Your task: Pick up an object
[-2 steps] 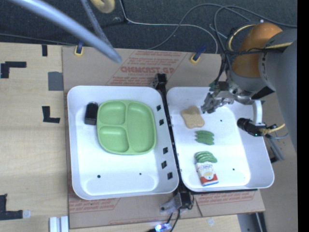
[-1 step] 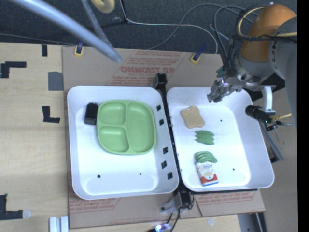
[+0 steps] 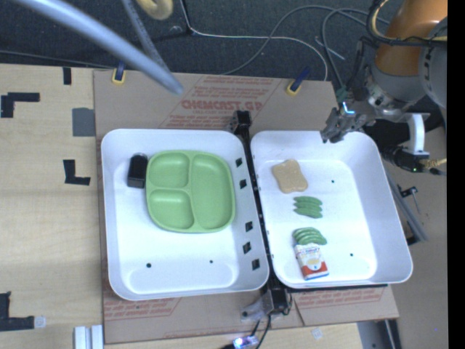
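Approach step — end effector (image 3: 338, 129) hangs at the right bin's (image 3: 363, 260) one o'clock rim, grip state unreadable. Next: descend onto the tan bread piece (image 3: 288, 175) toward eight o'clock.

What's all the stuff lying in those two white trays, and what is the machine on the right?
Shallow white plastic bins: two, white, side by side on the bench; left, right.
Light green divided plastic plate: one, green, middle of the left bin.
Small black block: one, black, left bin, touching the plate's left edge.
Tan bread-like slice: one, tan, upper part of the right bin.
Green pea-pod pieces: two, green, right bin, one mid-bin, one lower.
Small red-and-white carton: one, right bin, just below the lower pod.
Grey and orange robot arm: one, upper right; its gripper hangs above the right bin's top edge.
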`<state>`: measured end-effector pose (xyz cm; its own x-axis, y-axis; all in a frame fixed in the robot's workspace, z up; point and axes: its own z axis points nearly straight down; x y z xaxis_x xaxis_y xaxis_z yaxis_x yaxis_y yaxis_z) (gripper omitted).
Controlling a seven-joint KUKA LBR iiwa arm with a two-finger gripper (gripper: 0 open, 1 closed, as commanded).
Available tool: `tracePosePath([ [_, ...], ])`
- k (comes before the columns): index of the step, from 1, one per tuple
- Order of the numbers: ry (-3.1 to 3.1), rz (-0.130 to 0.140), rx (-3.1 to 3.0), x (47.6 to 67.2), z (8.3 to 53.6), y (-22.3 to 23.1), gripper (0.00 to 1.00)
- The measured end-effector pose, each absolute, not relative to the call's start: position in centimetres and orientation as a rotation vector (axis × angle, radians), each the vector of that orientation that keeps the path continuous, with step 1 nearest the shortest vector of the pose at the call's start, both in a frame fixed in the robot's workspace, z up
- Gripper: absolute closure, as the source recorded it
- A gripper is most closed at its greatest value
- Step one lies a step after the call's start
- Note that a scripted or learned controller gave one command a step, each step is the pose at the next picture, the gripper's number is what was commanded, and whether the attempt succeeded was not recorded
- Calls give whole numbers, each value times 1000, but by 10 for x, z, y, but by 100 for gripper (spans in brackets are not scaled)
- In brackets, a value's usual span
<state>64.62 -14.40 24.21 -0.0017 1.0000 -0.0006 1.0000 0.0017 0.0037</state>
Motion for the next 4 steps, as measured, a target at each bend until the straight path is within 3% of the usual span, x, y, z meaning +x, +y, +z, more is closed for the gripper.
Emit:
tracePosePath([
  [3,2230,-1,2217,599,252,18,100],
  [4,2229,-2,2217,572,255,64,100],
])
